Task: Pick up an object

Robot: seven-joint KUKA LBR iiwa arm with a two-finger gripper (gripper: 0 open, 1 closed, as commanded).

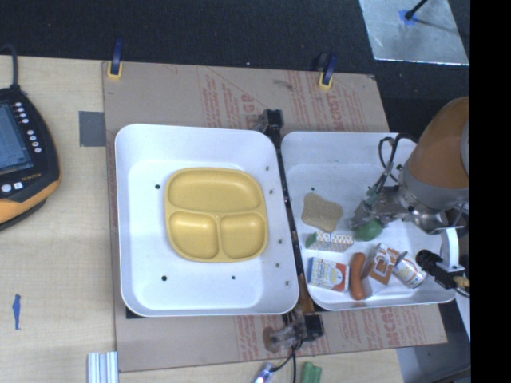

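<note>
Camera view, near to far. Nearest, along the front wall of the right bin (375,302): small printed carton (326,273), red sausage (357,275), brown packet (383,263) and small can (409,272), packed close, several touching. Judged poor targets: a descent here likely to nudge neighbours.

One row back: white blister strip (334,240) and, just beside it, a round green object (368,230), directly below the gripper (374,211). Grip state not discernible against the dark wrist hardware; nothing visibly held. Probably the approach or closing stage over the green object.

For a sound grasp: centre over the green object, keep clear of the blister strip, close across the narrowest width, lift straight up and confirm the load before moving off.

Further back in the same bin: tan sponge-like slab (322,211), lying apart from the rest and offering open space all round, so an easier alternative.

Left bin (140,214): one yellow three-compartment plate (215,214), compartments bare.

Farthest: two blue clamps (326,66) on the cardboard sheet; teach pendant (20,162) at far left.
</note>
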